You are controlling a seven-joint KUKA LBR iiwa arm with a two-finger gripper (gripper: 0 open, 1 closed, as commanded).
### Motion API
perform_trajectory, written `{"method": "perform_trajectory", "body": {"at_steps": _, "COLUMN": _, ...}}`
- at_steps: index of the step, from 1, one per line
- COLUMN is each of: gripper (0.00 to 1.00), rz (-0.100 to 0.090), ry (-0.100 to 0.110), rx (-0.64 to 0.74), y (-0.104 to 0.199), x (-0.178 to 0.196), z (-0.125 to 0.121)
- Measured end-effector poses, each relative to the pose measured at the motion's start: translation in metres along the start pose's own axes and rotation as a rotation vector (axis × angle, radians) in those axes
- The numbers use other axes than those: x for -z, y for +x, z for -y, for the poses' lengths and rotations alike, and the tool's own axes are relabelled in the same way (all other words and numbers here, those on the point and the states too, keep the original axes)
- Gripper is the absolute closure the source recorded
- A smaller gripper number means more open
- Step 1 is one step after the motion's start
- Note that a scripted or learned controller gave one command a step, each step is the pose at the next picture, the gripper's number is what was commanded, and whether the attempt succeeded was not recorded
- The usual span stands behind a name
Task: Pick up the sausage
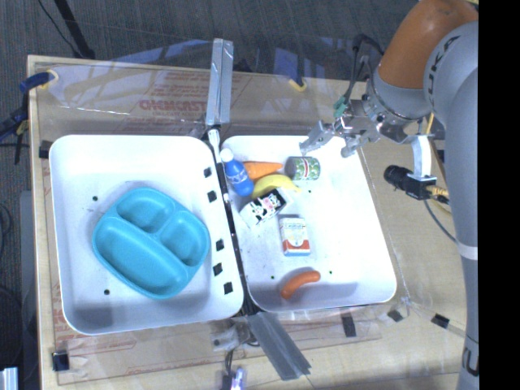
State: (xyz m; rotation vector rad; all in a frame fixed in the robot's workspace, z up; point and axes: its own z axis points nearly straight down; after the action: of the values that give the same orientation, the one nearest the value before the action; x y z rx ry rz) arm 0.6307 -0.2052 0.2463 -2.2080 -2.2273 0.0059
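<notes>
In the camera view, you see the sausage lying near the front wall of the right bin, below a small carton. The gripper hangs over the bin's back edge beside a green can, fingers spread, pinching nothing.

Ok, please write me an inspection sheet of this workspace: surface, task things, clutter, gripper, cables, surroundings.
Surface: bench bearing left bin and right bin.
Job's things: sausage lying at the right bin's near edge, apart from the rest.
Clutter: blue tray in left bin; bottle, carrot, banana, can, two cartons in right bin.
Gripper: gripper above the can, far from the sausage.
Cables: wires near the wrist.
Surroundings: dark floor.
</notes>
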Motion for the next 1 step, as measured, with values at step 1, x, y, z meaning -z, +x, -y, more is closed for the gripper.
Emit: {"method": "perform_trajectory", "body": {"at_steps": 1, "gripper": 0.00, "rz": 0.002, "ry": -0.002, "rx": -0.034, "y": -0.0044, "x": -0.1161, "z": 0.0673}}
